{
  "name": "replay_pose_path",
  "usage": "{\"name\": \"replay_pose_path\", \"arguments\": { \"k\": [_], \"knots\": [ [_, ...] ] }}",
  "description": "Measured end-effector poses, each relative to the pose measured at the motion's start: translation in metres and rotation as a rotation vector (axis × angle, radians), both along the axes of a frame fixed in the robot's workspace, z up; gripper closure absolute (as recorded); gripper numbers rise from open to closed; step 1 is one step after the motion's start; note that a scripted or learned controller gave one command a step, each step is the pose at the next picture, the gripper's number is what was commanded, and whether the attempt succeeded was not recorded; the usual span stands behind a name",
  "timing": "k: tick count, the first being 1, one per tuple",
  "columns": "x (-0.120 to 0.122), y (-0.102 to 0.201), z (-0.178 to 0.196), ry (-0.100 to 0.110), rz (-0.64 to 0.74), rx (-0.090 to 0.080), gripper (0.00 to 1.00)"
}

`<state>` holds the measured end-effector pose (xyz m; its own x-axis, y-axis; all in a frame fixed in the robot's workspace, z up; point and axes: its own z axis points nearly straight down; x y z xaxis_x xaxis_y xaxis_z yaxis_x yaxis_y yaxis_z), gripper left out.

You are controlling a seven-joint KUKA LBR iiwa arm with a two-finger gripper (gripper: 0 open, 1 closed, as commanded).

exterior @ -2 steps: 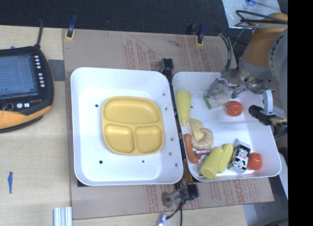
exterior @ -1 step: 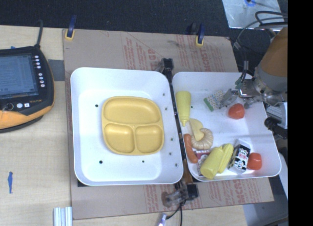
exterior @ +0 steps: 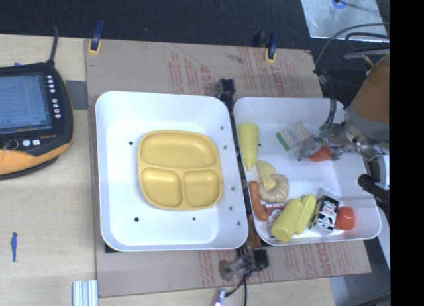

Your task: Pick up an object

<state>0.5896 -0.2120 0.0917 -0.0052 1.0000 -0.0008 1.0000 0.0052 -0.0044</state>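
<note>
At the far left of the light wooden surface (exterior: 40,232) lies a dark handheld control pad with a lit screen and an orange underside (exterior: 30,116). Beside it, on a brown cardboard sheet (exterior: 165,66), sits the left shallow white plastic bin (exterior: 116,165), carrying a yellow three-compartment plastic tray (exterior: 179,169) near its middle, its one wide compartment toward the far side and two smaller ones toward the near side.

Touching it on the right is the second shallow white plastic bin (exterior: 358,192). Along its left wall lies a pale yellow plastic squeeze bottle (exterior: 248,143), long axis running far to near, narrow tip toward the near side. Just below it is a curled beige toy croissant (exterior: 273,184), with an orange toy sausage (exterior: 258,201) beside it, slanting along the wall. A yellow-green blocky plastic toy (exterior: 293,217) lies at a slant in the near part, next to a small black-and-white patterned carton (exterior: 326,214) and a red-orange rounded piece (exterior: 344,218). Farther back rests a small green-and-white printed packet (exterior: 293,135).

To the packet's right the grey metal pincer (exterior: 319,152) is low in the bin, with a small red object (exterior: 320,155) right at its tips; whether the tips are spread or pinching it cannot be told. The grey and orange arm (exterior: 371,99) rises at the right.
</note>
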Motion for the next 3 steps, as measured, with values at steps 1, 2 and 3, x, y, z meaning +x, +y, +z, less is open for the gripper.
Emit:
{"name": "replay_pose_path", "arguments": {
  "k": [1, 2, 3],
  "knots": [
    [0.0, -0.001, 0.011, 0.001, 0.003, 0.0, 1.0],
    [-0.033, 0.067, 0.094, -0.001, 0.002, 0.001, 1.0],
    [-0.015, 0.149, 0.145, -0.001, -0.001, 0.002, 1.0]
  ]
}}
